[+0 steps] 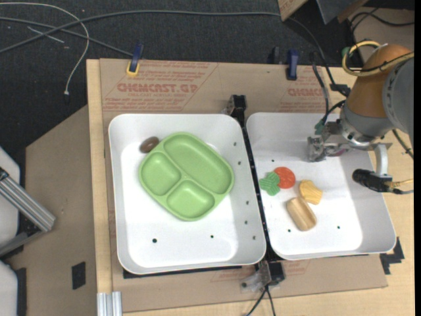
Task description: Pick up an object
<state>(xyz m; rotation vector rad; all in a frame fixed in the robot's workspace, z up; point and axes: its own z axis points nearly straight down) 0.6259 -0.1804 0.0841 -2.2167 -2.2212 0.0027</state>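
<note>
In the right bin (342, 236) lie a red round piece (285, 176), a green leafy piece (270, 184), a yellow piece (310, 192) and a tan bread-like piece (301, 214). My gripper (320, 147) hangs low over the bin's upper right part, above and to the right of the red piece, apart from all of them. Nothing shows between its fingers. In the left bin (131, 242) a green divided plate (186, 175) lies with a small brown object (149, 145) at its upper left edge.
The arm (375, 97) with its orange band comes in from the right over the right bin's far corner. A black divider (250, 176) runs between the bins. Blue clamps (136, 56) and cables sit at the bench's back edge.
</note>
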